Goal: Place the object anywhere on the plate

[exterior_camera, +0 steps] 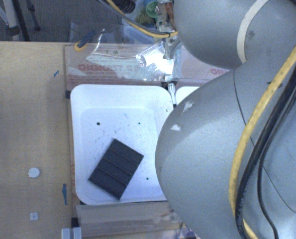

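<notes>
A dark grey ribbed rectangular slab [116, 169] lies flat and turned at an angle in the front part of the left white bin [88, 103]. Nothing rests on it. The arm's large grey body [222, 143] looms close to the camera and covers almost all of the right bin, of which a small corner [188, 90] shows at the back. Whatever lies in the right bin is hidden behind the arm.
Yellow cables [247, 148] run along the arm. Crumpled clear plastic [152, 63] lies on the board behind the bins. The wooden bench [23, 113] stretches to the left, with a small white disc [34, 172] on it.
</notes>
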